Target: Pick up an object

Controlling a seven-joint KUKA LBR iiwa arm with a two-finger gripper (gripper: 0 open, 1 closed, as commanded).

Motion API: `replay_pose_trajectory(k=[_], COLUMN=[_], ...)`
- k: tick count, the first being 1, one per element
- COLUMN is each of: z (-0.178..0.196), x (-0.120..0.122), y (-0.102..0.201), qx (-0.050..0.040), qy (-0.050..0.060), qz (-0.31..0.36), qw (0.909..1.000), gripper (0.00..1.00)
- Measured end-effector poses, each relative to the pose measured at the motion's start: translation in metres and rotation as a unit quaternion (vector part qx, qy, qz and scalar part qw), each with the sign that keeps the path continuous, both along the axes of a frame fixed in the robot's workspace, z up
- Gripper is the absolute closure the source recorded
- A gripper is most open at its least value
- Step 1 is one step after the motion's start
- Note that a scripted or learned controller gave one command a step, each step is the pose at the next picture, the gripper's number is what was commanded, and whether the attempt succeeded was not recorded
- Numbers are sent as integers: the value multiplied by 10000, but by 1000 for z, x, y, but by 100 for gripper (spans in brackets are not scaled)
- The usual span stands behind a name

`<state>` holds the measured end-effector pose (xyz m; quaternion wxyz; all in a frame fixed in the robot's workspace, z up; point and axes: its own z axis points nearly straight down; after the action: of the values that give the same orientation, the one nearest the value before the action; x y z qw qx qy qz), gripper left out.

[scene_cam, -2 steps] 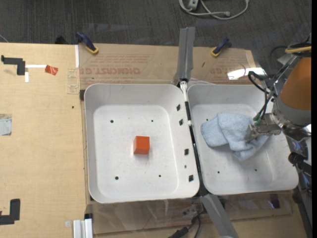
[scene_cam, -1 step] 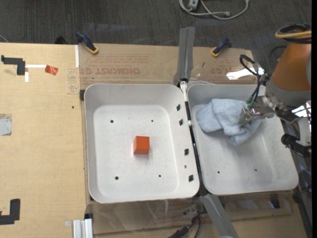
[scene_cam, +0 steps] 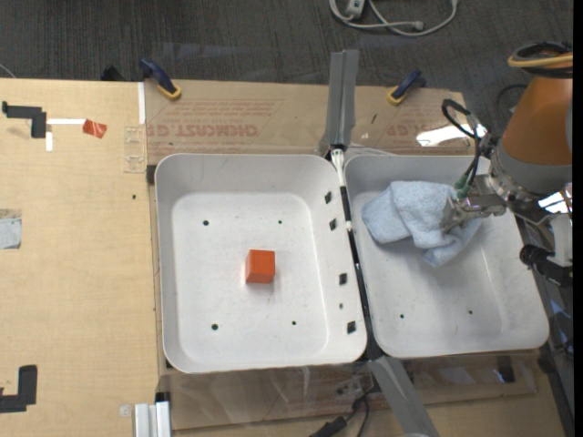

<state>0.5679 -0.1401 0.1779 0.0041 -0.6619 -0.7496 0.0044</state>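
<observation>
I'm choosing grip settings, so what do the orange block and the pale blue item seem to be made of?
The orange block looks rigid, wood or plastic: flat matte faces, sharp edges; which one is unclear. The pale blue item looks like soft terry cloth: rumpled folds, fuzzy surface. The gripper is down at its right edge.

The left bin (scene_cam: 182,244) lies open from above around the lone cube (scene_cam: 260,267) near its middle. In the right bin (scene_cam: 510,326), a cloth (scene_cam: 410,218) crowds the far edge; the near half is free.

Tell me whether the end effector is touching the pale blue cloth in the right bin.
Touching. The camera view shows the end effector pressed into the right edge of the cloth, with fabric bunched against it and no gap visible.
</observation>
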Motion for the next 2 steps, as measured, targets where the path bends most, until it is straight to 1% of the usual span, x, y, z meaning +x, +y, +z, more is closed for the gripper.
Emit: replay_pose_trajectory(k=[1, 2], z=[0, -86], x=[0, 56], y=[0, -5], qx=[0, -8], qy=[-1, -69], qz=[-1, 267], qw=[10000, 9996], gripper=[0, 0])
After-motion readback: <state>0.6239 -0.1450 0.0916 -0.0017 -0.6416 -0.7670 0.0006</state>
